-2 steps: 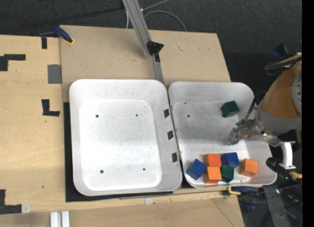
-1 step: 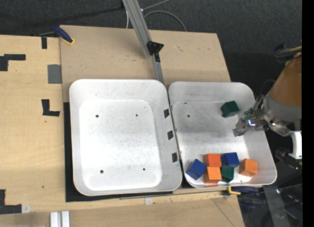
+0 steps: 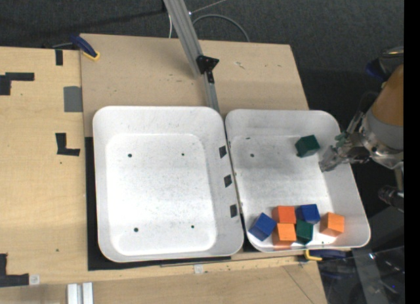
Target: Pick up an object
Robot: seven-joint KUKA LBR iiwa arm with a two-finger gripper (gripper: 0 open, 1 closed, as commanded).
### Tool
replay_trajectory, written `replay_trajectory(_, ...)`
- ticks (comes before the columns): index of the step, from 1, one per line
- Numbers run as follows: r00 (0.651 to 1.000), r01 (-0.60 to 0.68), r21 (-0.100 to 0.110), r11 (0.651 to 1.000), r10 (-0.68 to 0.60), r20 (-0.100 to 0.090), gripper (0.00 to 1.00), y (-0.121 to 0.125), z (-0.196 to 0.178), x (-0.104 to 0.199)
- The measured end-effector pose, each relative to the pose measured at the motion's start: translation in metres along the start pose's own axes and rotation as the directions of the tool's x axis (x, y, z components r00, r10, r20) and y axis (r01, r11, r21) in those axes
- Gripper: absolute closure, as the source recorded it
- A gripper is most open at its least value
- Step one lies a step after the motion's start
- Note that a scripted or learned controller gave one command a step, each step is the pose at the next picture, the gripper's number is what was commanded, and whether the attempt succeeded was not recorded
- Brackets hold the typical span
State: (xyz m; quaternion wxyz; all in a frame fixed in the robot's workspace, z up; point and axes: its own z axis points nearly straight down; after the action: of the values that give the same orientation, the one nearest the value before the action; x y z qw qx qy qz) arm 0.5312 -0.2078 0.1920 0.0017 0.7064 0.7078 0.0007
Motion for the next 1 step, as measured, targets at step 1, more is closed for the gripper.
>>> replay_trajectory(1,1.0,0.0,0.0,1.0,0.0,0.0,1.0,0.0073,-0.0443,0.0006)
